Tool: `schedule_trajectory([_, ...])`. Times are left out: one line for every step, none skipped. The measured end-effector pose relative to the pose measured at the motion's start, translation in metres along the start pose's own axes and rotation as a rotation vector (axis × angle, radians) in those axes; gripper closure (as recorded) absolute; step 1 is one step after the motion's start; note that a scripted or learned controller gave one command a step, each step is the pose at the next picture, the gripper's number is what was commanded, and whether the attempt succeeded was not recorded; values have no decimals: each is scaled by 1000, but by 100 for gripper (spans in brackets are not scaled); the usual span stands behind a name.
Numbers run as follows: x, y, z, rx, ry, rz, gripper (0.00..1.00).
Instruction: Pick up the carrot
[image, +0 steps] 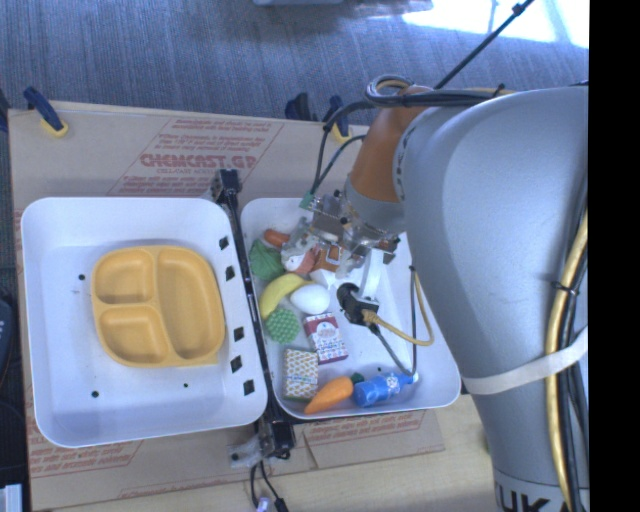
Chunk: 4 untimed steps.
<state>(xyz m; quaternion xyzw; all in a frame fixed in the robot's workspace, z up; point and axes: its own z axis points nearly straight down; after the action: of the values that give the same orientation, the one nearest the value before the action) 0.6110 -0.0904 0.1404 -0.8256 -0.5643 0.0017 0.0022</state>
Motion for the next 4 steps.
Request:
schedule_trajectory([-22,-28,50,1,0,176,0])
schedule_trajectory([39,14,-53,-4,3,133,0])
schedule_trajectory([-1,24,23,-18,5,-97,0])
schedule_trajectory([1,23,14,-16,7,-104,100])
